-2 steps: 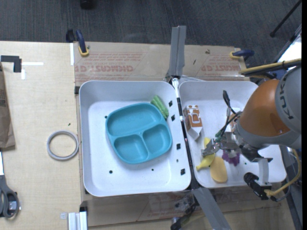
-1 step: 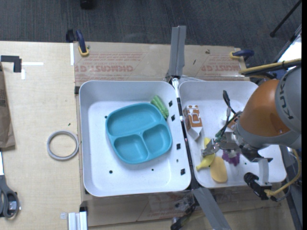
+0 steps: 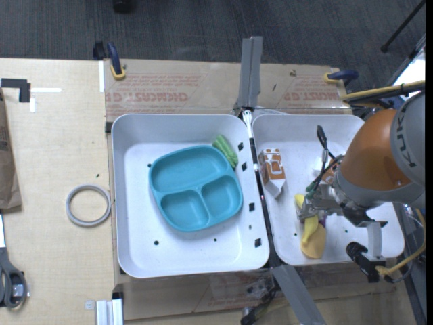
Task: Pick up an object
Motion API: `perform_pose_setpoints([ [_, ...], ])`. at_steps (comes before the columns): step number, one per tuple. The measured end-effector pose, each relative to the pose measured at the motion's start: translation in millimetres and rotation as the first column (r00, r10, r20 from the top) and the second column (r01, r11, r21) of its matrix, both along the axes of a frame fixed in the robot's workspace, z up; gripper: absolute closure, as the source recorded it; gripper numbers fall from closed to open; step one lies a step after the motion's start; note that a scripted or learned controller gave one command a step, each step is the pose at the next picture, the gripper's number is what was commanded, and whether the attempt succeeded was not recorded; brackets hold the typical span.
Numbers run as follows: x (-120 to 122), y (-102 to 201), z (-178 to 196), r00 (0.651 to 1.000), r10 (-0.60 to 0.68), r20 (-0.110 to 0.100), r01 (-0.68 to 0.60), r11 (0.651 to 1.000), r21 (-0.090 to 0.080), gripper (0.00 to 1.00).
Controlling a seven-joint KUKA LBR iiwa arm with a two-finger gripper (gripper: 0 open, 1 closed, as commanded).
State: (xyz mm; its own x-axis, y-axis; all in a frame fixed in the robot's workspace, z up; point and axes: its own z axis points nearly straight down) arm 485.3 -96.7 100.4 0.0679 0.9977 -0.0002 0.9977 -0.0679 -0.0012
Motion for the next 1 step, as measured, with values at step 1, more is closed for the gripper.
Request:
perform_pose_setpoints([
  [1,84.4,56.7,90.4,0.992,-0.128,-0.001,0.128,0.992,-0.002,1.0],
])
